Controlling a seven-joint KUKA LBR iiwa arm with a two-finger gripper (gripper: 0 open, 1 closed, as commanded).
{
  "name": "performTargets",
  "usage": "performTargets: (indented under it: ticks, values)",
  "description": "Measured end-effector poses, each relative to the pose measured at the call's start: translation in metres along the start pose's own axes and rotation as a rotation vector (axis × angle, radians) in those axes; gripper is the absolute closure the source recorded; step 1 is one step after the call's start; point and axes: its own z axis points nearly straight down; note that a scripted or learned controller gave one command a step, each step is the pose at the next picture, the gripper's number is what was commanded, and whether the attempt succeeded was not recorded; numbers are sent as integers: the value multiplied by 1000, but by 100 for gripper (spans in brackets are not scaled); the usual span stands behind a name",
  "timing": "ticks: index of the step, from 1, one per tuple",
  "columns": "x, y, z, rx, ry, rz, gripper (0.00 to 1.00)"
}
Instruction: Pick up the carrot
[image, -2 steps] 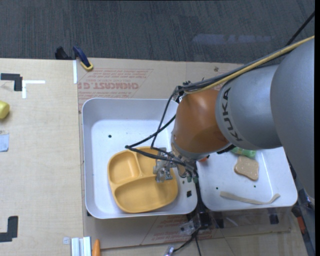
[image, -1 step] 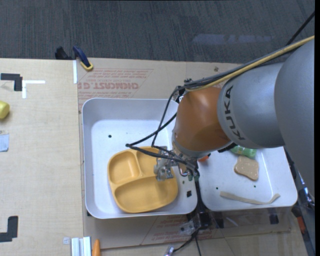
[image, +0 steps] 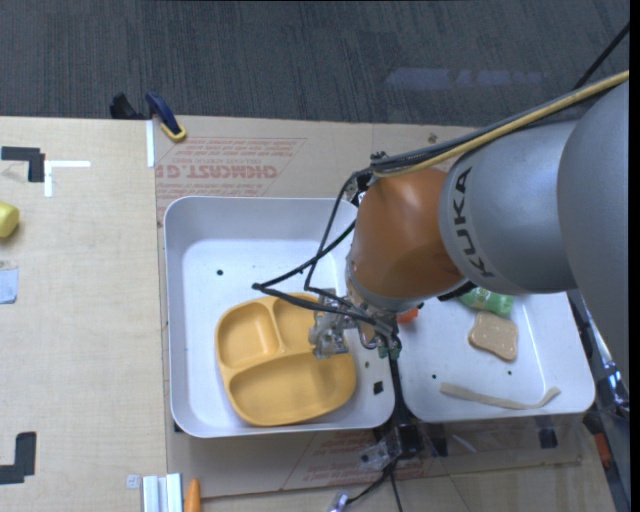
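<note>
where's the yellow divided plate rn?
The yellow divided plate lies in the left bin, toward its front right corner, with the gripper over its right edge.

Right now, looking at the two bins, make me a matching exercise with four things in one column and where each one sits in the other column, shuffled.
Things:
1. yellow divided plate
2. slice of bread
3. pale strip
4. gripper

Places:
A. right bin, near its front edge
B. over the plate's right edge, where the two bins meet
C. left bin, on its floor
D. right bin, just below a green item

Pairs: 1-C, 2-D, 3-A, 4-B
</note>
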Motion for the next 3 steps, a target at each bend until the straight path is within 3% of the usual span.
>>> performTargets:
  ticks: [1, 2, 3]
  values:
    - [0, 0, 0, 0, 0, 0, 0]
    - [-1, 0, -9, 0, -3, -1, 100]
    - [35, 16, -39, 12, 32, 356, 100]
